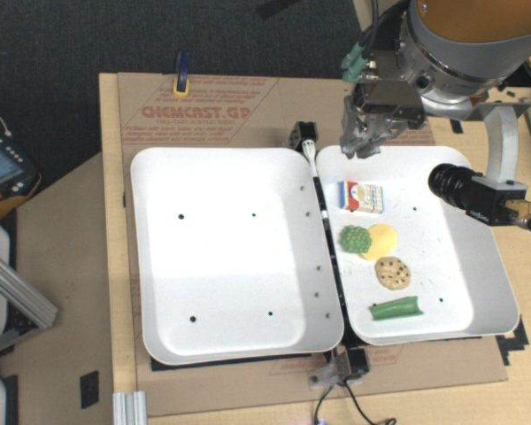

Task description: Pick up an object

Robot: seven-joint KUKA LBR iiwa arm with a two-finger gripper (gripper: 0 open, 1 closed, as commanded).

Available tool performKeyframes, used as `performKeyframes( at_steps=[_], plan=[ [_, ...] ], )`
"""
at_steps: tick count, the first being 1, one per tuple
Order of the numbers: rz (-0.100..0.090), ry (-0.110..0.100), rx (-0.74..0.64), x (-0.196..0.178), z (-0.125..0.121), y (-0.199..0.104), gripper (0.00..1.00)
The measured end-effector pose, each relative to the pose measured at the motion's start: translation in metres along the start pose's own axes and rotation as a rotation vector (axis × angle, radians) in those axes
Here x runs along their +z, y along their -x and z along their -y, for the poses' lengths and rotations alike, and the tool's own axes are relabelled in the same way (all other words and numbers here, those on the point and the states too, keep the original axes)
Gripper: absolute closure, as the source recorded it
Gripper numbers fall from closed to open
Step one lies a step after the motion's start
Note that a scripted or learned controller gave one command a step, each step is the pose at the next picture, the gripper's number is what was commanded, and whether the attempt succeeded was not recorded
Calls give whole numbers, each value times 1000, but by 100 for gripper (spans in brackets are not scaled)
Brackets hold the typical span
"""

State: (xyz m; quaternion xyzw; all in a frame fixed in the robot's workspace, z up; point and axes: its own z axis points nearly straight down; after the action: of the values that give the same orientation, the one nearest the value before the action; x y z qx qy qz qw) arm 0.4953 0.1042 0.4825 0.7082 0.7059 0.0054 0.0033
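The gripper (pixel 365 145) is hovering, fingers nearly closed on nothing, at upper right above the right bin (pixel 478 264), toys lying below.

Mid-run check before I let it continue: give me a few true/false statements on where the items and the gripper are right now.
1. All the items lie in the right bin. True.
2. The cookie sits in the left bin. False: it is in the right bin, below the yellow item.
3. The gripper hangs over the right bin's far left corner. True.
4. The green bar is the item nearest the gripper. False: the small carton is nearest; the bar lies farthest, at the near side.
5. The broccoli touches the yellow item. True.
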Motion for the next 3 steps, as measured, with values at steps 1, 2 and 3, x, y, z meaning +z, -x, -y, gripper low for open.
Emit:
performKeyframes(
  at_steps=[1,2,3],
  plan=[
    [3,-17,-11,25,6,-68,100],
    [-1,-3,-5,-48,1,-75,100],
    [0,-9,-9,-52,2,-124,100]
  ],
)
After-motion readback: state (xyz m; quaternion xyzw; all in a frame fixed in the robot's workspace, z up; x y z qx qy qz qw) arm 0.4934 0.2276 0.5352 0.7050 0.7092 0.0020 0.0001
